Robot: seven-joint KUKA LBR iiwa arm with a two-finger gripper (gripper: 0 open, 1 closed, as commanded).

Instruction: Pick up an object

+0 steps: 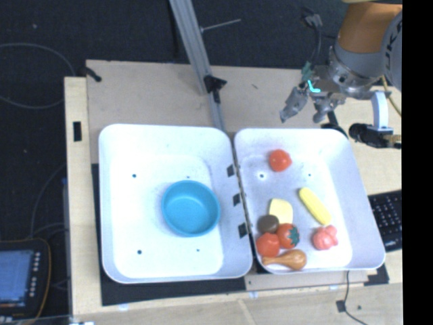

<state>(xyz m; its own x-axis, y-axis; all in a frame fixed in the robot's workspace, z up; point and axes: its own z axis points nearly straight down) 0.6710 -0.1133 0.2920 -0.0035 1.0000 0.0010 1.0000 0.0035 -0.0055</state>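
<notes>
Above right bin's (352, 156) far rim, spread jaws (310, 107), nothing between.

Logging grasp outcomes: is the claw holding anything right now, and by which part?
Nothing is held. The claw hangs open above the far edge of the right bin, with nothing between its fingers. The nearest item, a red tomato, lies in the bin apart from it.

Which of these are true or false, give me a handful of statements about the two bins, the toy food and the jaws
1. The blue bowl sits in the left bin. True.
2. The yellow banana lies in the left bin. False: it is in the right bin.
3. The gripper hangs above the right bin's far edge, with nothing between its jaws. True.
4. The red tomato touches the banana. False: they lie apart.
5. The pink toy is inside the bowl. False: it rests in the right bin.
</notes>
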